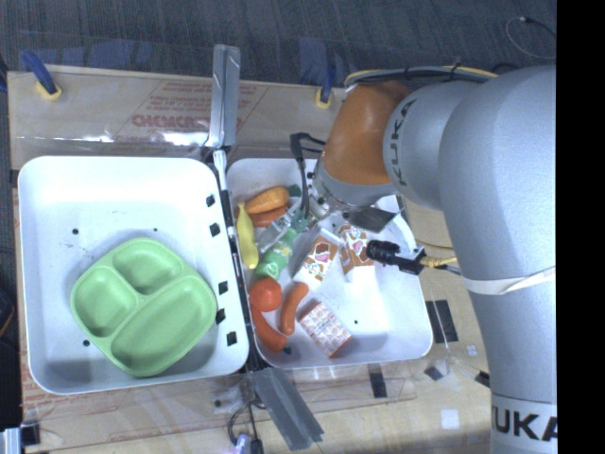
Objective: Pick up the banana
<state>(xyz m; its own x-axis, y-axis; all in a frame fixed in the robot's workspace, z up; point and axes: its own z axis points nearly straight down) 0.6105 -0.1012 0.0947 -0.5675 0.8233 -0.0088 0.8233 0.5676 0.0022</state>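
Reading "KUKA" in dark letters, the arm's grey base (pixel 525 424) fills the near right corner. Just beyond, in the right bin (pixel 406 334), a red-and-white patterned packet (pixel 326 327) lies beside a sausage (pixel 294 304) and a tomato (pixel 266 294). The left bin (pixel 57 206) bears a green divided plate (pixel 144 305). Farther in, the banana (pixel 247 237) lies along the right bin's left wall, next to the gripper (pixel 302 244), whose grasp I cannot tell. Behind, faint red print on the clear sheet (pixel 165 112) is unreadable.
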